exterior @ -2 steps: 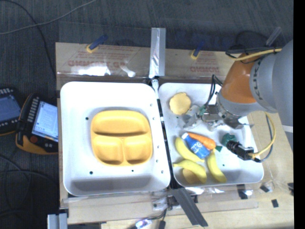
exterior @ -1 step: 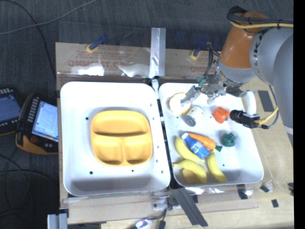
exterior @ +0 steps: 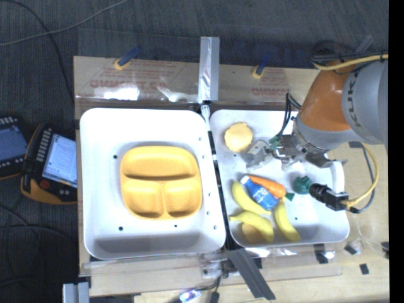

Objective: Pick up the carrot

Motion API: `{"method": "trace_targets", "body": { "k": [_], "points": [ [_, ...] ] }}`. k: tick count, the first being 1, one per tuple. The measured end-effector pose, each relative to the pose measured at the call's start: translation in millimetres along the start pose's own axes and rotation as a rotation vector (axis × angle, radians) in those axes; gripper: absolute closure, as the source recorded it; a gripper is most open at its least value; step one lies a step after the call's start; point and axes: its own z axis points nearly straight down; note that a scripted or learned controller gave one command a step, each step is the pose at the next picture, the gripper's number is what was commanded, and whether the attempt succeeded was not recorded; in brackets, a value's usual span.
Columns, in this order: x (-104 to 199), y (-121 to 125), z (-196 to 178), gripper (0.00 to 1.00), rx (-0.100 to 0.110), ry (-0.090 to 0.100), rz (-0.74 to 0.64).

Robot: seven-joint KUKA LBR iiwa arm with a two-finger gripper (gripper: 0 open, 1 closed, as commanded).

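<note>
One carrot (exterior: pixel 270 185), orange with a green end, lies in the right bin (exterior: pixel 341 229), just below the gripper (exterior: pixel 271 149) and apart from it. Against the carrot's near side rests a blue and white tube (exterior: pixel 260 193), and yellow bananas (exterior: pixel 262 214) curve beneath both. Up and left of the jaws sits a pale round bun (exterior: pixel 238 137). Nothing is between the fingers, which look slightly parted. Far to the jaws' left, the left bin (exterior: pixel 101 131) carries a yellow divided tray (exterior: pixel 162 180).
</note>
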Motion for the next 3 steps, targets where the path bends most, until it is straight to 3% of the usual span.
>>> {"method": "trace_targets", "body": {
  "k": [1,2,3],
  "points": [
    [-9.0,-33.7,55.8,0.00,-0.016,-0.002,-0.085],
    [-6.9,-31.8,46.8,1.00,-0.020,0.000,-0.088],
    [37.5,6.3,-93.2,1.00,-0.003,-0.001,-0.153]
  ]
}}
